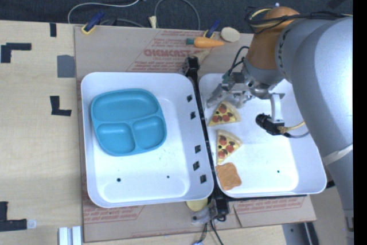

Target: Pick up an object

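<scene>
1. Two shallow white bins side by side on the bench: left bin (94, 181), right bin (298, 178).
2. In the left bin, a blue divided plate (129, 121) with three compartments, lying flat toward the upper left.
3. In the right bin, along its left wall, three toy foods in a column: an upper pizza slice (223, 115), a lower pizza slice (227, 145) just below it, and a piece of toast (229, 175) nearest the front edge.
4. Reaching in from the right, the grey arm with its orange band (266, 49), wrist over the back of the right bin.
5. Gripper (221, 94) down at the bin's upper left corner, just above the upper pizza slice, metal fingers (215, 94) spread slightly apart with nothing seen between them.
6. Cannot tell whether the fingertips touch that slice.
7. Beyond the bins on the cardboard, an orange carrot-like toy (207, 42) and a pale round piece (230, 34), close together.
</scene>
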Robot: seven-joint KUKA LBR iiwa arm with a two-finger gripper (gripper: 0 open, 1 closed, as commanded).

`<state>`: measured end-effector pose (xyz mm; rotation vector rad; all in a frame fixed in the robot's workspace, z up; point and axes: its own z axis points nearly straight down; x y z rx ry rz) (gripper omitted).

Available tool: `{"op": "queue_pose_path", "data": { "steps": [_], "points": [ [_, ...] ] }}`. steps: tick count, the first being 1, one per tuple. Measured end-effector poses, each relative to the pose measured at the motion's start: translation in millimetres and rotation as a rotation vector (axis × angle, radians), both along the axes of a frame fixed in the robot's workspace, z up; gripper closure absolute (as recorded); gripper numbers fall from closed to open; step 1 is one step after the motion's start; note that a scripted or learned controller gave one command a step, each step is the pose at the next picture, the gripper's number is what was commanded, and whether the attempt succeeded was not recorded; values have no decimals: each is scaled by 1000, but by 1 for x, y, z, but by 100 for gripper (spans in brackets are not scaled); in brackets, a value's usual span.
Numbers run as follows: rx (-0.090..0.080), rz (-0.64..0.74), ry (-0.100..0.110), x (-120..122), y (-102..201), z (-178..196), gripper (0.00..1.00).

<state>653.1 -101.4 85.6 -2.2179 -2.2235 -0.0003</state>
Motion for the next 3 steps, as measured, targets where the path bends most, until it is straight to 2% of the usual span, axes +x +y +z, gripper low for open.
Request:
{"op": "queue_pose_path", "data": {
  "steps": [1,2,3],
  "points": [
    [-3,-2,-5,-17,6,1,0],
    [0,-1,-1,-8,0,0,0],
    [-2,0,-5,-7,-1,11,100]
  ]
}}
